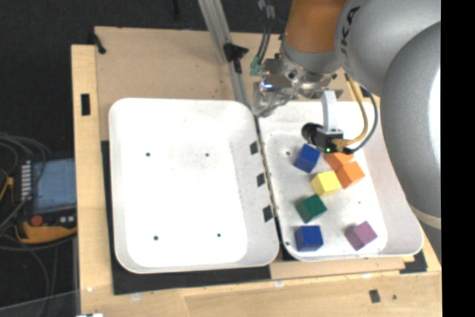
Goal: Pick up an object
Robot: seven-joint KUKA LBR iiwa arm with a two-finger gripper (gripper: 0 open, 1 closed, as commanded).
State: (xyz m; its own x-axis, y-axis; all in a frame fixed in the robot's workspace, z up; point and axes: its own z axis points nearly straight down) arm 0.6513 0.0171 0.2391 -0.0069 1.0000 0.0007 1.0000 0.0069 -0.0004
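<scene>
Several small blocks lie in the right bin (pixel 386 234): a blue block (pixel 306 158), an orange block (pixel 346 168), a yellow block (pixel 325 182), a green block (pixel 311 207), a second blue block (pixel 308 237) and a purple block (pixel 361 234). My gripper (pixel 269 99) hangs over the far left corner of the right bin, close to the divider between the bins. It sits up and to the left of the nearest blue block, apart from all the blocks. I see nothing held in it.
The left bin (pixel 178 182) lies beside the right one. A slanted metal rail (pixel 211 11) rises just behind the gripper. The large grey arm (pixel 401 70) covers the right bin's far right side. Cables and a pendant (pixel 44 197) lie off the bench's left edge.
</scene>
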